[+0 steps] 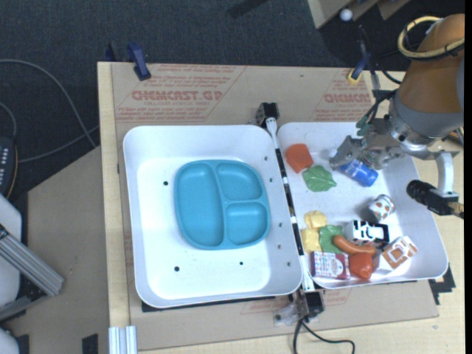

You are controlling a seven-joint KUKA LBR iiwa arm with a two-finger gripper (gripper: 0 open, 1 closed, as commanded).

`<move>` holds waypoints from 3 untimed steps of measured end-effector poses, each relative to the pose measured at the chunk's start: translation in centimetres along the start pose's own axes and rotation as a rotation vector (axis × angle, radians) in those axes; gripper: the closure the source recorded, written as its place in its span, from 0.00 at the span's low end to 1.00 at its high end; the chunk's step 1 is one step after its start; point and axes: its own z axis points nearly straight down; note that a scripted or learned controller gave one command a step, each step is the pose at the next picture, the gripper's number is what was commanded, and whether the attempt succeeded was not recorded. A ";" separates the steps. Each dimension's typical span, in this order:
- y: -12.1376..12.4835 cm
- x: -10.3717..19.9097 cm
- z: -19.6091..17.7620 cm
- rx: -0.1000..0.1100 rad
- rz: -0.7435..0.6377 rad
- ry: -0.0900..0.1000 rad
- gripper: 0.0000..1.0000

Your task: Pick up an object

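Observation:
The right bin [431,198] holds several small toys. Along its far side lie an orange-red piece [298,156], a green leafy piece [318,178] and a blue object [361,172]. My gripper [355,152] hangs low over the far part of this bin, just above and touching or nearly touching the blue object, which it partly hides. Near the front lie yellow pieces [315,228], a black-and-white item [369,231], a red sausage shape [352,245], a pink carton [330,265] and an orange-and-white cube [399,251]. A small round white-and-brown toy [380,206] sits mid-bin.
The left bin [147,161] carries a light blue divided plate [221,201]. The arm's grey and orange body [435,87] reaches in over the right bin's far right corner. A black part [428,195] sticks in at the right edge. Clamps sit at the bins' shared wall.

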 end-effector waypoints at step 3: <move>7.5 -0.6 12.7 0.060 -0.006 0.001 0.00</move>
